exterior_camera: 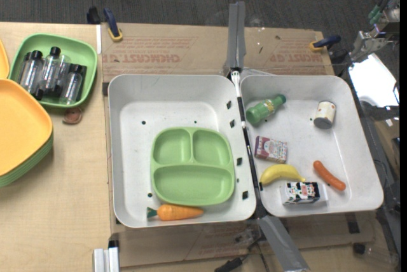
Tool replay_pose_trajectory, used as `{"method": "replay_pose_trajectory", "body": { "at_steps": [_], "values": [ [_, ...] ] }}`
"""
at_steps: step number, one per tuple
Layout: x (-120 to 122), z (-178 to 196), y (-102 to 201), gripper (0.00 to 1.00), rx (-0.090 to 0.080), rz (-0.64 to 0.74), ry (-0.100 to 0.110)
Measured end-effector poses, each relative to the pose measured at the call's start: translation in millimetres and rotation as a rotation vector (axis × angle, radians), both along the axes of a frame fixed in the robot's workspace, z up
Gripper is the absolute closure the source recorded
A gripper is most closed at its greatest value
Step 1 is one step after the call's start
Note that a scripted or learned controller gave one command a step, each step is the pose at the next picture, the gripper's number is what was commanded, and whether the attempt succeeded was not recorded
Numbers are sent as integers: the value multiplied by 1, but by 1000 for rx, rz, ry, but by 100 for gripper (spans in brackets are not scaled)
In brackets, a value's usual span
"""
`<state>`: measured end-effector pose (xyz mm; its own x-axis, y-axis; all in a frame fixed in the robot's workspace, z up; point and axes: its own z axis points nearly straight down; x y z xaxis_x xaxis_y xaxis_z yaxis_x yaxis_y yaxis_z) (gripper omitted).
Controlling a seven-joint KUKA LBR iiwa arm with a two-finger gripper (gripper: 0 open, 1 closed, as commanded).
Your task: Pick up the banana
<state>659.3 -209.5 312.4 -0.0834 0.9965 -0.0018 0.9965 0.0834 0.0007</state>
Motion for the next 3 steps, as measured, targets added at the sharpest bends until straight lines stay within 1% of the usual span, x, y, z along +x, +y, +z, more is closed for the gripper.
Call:
{"method": "replay_pose_trajectory", "body": {
  "at_steps": [1, 2, 3],
  "values": [
    [0, 6, -13, 100, 0, 14, -1],
    [0, 21, -12, 100, 0, 135, 0],
    [-20, -68, -12, 100, 1, 147, 2]
  ]
}}
